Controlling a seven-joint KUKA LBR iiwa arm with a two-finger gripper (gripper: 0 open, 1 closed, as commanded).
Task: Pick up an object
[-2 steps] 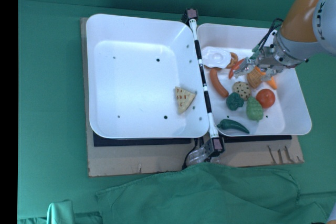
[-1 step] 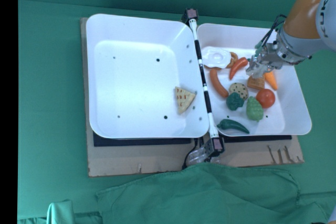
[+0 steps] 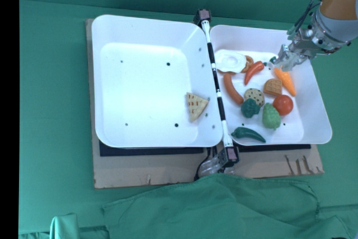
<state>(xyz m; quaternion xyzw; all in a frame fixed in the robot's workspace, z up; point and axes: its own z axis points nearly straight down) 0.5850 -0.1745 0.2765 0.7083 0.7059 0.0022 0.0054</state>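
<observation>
While the grey arm (image 3: 335,14) with its orange band reaches in from the right, the tool (image 3: 285,59) hangs low over the far right part of the right bin (image 3: 316,115). It is seen from above and partly against its own metal body, so I cannot tell if it is wide or narrow, and nothing can be seen held in it.

Just below the tool, almost touching its tip, lies the orange carrot (image 3: 286,82), with its thick end toward the tool and its point directed away from it. Directly beside the carrot, a little further from the tool, is a brown waffle piece (image 3: 273,87). To the left of the tool, near it, lies the red chili (image 3: 254,71), and beyond that the white fried egg (image 3: 230,60) against the wall that divides the bins.

Further from the tool, toward the near side of the bin, there are the red tomato (image 3: 283,104), the speckled cookie (image 3: 254,95), the long sausage (image 3: 232,89), the dark broccoli (image 3: 249,108) and a light green lumpy vegetable (image 3: 271,116). The green pepper (image 3: 249,134) lies farthest from the tool in this bin, by the near wall.

Well apart from the tool, in the left bin (image 3: 112,31), one yellow wedge (image 3: 196,106) rests near the dividing wall. Both bins stand on the counter (image 3: 50,92), which is covered with green cloth.
</observation>
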